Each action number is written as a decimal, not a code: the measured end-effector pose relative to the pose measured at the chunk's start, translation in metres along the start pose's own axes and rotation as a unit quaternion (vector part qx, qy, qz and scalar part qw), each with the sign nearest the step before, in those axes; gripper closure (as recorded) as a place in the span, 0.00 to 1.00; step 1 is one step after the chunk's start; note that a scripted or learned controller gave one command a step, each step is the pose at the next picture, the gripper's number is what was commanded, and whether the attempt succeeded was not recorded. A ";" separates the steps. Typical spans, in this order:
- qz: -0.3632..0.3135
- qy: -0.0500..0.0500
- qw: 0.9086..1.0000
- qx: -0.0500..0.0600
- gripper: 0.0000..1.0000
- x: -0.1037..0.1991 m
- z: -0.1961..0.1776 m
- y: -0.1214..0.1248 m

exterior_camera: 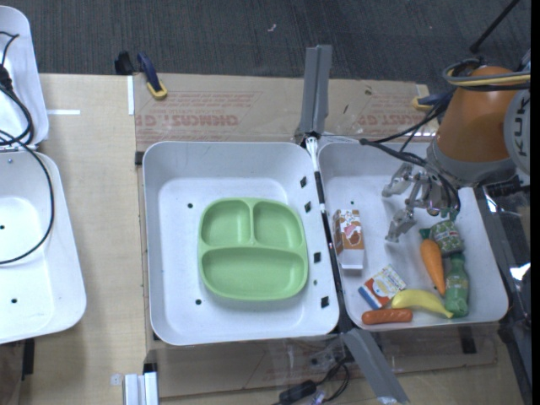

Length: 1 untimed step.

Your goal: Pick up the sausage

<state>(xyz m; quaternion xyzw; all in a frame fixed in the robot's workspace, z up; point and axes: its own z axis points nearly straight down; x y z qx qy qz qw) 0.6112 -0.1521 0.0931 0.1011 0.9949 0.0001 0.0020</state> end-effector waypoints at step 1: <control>-0.003 -0.001 1.000 0.000 0.00 -0.015 0.000 0.059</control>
